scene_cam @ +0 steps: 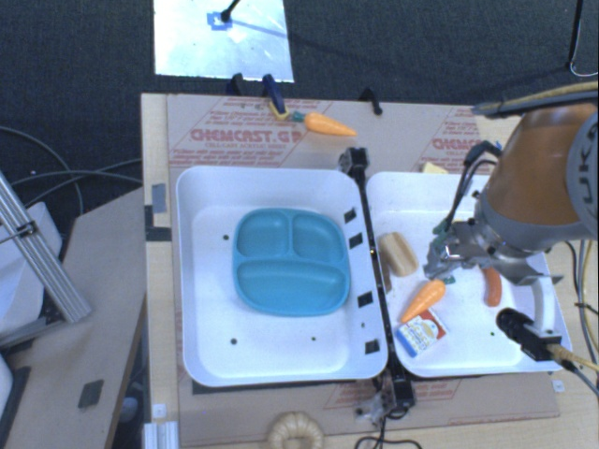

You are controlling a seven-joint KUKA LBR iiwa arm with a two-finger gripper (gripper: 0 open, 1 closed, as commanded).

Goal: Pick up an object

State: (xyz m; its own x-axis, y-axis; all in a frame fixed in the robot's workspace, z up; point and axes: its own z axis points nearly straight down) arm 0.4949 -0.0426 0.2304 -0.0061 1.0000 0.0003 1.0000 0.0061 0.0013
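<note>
In the right bin (pixel 402 195) lie a tan bread roll (pixel 397 253), an orange carrot (pixel 423 299), a small printed packet (pixel 420 333) and an orange-red sausage-shaped piece (pixel 492 286). My gripper (pixel 443 262) hangs over the middle of this bin, just above the carrot's upper end and right of the bread roll. Nothing shows between its tips. The arm's grey and orange wrist (pixel 543 190) covers the bin's far right part.
The left bin (pixel 201 251) holds a blue divided plate (pixel 286 261). Another carrot (pixel 323 124) lies on the board behind the bins. A black divider (pixel 368 260) runs between the bins. A tan ring (pixel 298 430) sits at the bench's front edge.
</note>
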